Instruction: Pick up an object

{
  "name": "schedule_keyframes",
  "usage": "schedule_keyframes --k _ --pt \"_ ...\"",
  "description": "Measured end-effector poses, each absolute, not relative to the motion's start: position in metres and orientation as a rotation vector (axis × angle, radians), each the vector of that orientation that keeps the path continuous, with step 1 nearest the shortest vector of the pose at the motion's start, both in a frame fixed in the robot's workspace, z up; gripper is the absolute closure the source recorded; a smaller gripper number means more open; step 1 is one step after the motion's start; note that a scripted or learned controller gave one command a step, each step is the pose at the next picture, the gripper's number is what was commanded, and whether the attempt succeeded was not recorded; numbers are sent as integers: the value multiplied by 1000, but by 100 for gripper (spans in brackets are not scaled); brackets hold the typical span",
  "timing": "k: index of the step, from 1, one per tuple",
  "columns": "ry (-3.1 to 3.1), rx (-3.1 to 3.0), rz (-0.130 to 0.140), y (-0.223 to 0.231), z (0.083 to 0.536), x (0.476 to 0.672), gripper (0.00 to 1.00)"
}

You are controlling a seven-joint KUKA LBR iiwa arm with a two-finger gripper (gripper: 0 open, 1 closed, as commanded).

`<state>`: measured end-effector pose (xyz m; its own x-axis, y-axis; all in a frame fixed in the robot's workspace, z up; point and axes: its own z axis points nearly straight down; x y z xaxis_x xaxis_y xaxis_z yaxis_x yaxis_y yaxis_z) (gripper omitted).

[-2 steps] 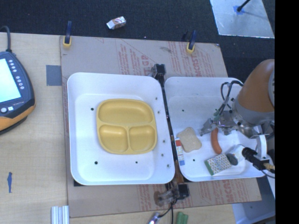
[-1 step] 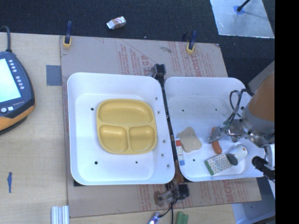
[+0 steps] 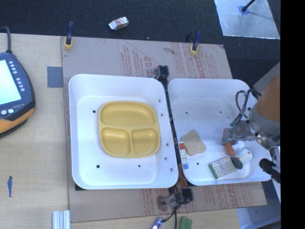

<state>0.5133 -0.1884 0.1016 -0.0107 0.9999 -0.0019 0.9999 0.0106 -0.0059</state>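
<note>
The fingers (image 3: 230, 138) are low in the right bin (image 3: 205, 92), near its right wall, but they are small and dark in this view, so I cannot tell if they are wide or narrow, or if anything is between them. Just below them lies a small orange object (image 3: 229, 149). Beside it are a white bottle-like object (image 3: 244, 155) and a dark piece (image 3: 237, 162). A flat green-patterned packet (image 3: 222, 167) lies near the front wall, and a beige sponge-like piece (image 3: 193, 142) is close to the bin's left side. A narrow red, white and blue item (image 3: 183, 155) lies along the left wall. The left bin (image 3: 81, 128) holds a yellow divided plate (image 3: 128, 128). On the surface (image 3: 33, 175) at far left rests a control pendant (image 3: 13, 94).
</note>
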Motion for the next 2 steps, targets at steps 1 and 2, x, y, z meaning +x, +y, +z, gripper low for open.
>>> schedule_keyframes --k 1,2 --pt "-2228 -2212 5 -139 92 579 100" --pt "-2224 -2215 -1 -57 192 596 100"
